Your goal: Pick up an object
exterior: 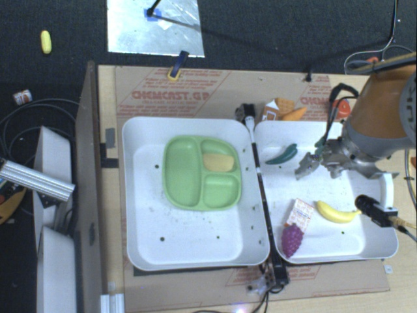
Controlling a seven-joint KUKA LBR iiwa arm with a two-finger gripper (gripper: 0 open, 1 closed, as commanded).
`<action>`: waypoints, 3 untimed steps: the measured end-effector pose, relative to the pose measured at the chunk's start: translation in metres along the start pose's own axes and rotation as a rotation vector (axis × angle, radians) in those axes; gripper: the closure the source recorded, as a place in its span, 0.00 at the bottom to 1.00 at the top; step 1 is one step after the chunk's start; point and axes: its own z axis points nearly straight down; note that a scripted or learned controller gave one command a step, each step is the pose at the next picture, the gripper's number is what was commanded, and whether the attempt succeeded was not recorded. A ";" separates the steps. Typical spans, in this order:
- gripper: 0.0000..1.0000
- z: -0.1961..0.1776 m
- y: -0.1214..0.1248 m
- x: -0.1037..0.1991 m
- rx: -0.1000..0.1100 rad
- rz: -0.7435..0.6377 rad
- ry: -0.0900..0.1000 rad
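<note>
Dark carpet is surrounding a cardboard-topped bench [195,87] that is carrying two shallow white bins side by side. Inside the left bin [146,240], a green divided plate [189,188] is holding a yellow block [218,162] in its upper right compartment. Along the right bin [381,243], a green pepper-like piece [283,154] is lying near the upper left, a banana [337,212] is lying toward the right, and a small pink-and-white packet [301,212] is touching a bunch of purple grapes [292,239] near the front wall.

Reaching in from the right, the arm [384,109] is hanging its gripper [307,166] over the right bin, just beside the pepper-like piece and above the packet and banana. Its fingers [303,170] are appearing parted a little, with nothing showing between them. No object is being lifted, so the step in hand is looking like the approach, with the choosing and descent yet to be done.

Judging from the layout, the green piece is the nearest candidate. The next move is calling for centring over it, lining the fingers across its narrow width, and lowering to the bin floor before closing. Small, curved and glossy, that piece is looking slippery, and it is lying close to the wall between the bins, which could be crowding one finger.
</note>
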 end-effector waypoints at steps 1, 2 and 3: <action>0.00 0.076 -0.018 -0.045 0.007 0.007 -0.001; 0.00 0.100 -0.047 -0.061 -0.017 0.005 0.002; 1.00 0.088 -0.045 -0.061 -0.021 0.000 -0.004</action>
